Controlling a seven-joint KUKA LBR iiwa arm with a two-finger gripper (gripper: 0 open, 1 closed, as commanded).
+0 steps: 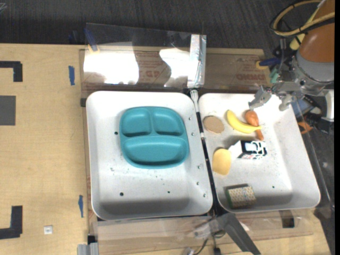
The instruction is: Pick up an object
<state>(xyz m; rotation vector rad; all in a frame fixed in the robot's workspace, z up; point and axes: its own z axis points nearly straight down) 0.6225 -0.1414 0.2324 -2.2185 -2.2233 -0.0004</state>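
Observation:
The right bin [297, 185] holds several small objects. A yellow banana [238, 122] lies near its far side with an orange carrot [252, 117] against it. A brown round cookie [213, 124] sits to their left. Nearer the front are a yellow lump [222, 161], a black and white box [253, 149] and a speckled block [240, 195]. My gripper [272, 100] hangs over the bin's far right corner, up and to the right of the carrot. It is open, with its two grey fingers [259, 98] spread and nothing between them.
The left bin [106, 190] holds a teal divided plate [154, 136]. A clear plastic sheet [143, 62] stands behind the bins. Yellow and black cables [289, 15] hang beside the arm at the top right. A ridge [202, 147] separates the two bins.

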